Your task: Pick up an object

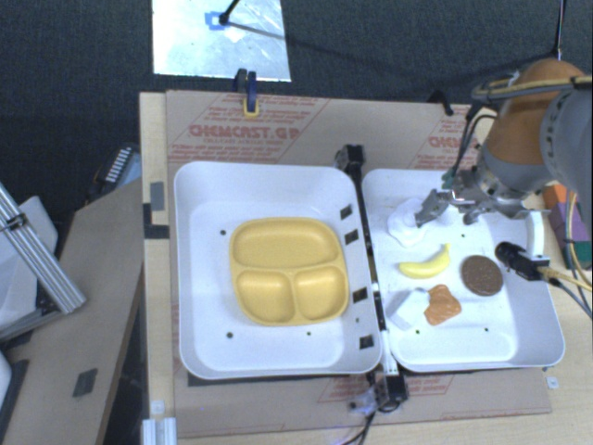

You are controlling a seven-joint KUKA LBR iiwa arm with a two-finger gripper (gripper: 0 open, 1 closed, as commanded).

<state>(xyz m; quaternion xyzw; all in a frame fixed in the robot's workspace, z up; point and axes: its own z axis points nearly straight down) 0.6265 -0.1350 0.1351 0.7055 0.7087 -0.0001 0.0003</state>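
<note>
In the right bin (533, 336) lie a yellow banana (426, 263), a round brown disc (482, 275), an orange lumpy piece (442, 305) and a white object (405, 225). My gripper (451, 213) hangs over the bin's back part, just right of the white object and above the banana. Its two fingers stand apart, open, with nothing between them. One fingertip (429, 211) is close to the white object; whether it touches is unclear.
The left bin (199, 276) holds a yellow divided tray (283, 272). A pale flat scrap (400, 310) lies by the right bin's left wall. Black clips run along the divider (357, 239) between the bins. A black cable end (517, 260) hangs at the right.
</note>
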